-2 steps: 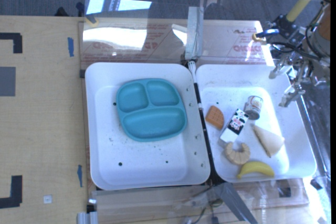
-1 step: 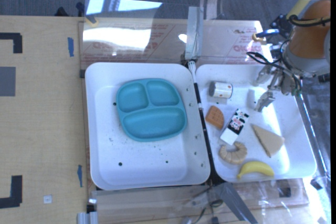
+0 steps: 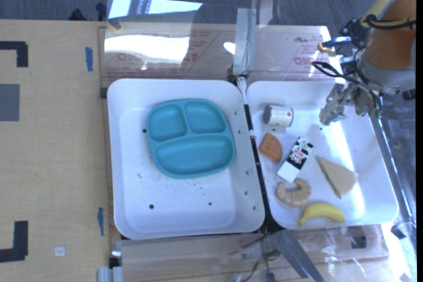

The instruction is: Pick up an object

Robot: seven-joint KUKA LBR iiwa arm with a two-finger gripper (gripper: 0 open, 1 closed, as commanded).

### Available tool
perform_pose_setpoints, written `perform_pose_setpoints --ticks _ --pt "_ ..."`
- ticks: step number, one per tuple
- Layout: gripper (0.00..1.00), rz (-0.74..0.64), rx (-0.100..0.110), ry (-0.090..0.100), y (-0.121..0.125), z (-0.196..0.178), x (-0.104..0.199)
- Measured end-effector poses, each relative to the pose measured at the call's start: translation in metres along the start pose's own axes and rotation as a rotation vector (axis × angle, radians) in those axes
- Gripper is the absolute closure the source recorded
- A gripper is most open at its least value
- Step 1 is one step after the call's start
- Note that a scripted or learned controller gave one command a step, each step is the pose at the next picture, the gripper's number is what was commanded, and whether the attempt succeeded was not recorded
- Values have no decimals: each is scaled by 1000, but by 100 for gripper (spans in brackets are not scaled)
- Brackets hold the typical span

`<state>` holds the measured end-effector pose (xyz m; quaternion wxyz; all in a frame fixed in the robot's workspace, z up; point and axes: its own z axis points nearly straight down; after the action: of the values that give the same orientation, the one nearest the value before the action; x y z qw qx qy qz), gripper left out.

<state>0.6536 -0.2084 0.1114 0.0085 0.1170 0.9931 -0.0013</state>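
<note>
You see the arm [image 3: 390,43] cut off by the top and right edges. The gripper [image 3: 334,109] is blurred, so its state cannot be read. The carton's [image 3: 295,160] printed label is too small to read. Glare washes out the right bin's [image 3: 383,162] far edge.

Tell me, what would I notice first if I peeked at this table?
Probably the big blue divided plate, sitting alone in the left white bin. Next, the toy food scattered in the right white bin: a yellow banana near the front edge, a pale wedge beside a small black-and-white carton. The robot's gripper hangs over the back of that right bin.
</note>
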Motion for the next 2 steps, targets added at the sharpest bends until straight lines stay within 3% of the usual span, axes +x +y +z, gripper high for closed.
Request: perform_pose_setpoints --ticks 1,2 --pt "100 474 0 11 68 -67 73" --pt "100 277 -3 8 159 -123 110"
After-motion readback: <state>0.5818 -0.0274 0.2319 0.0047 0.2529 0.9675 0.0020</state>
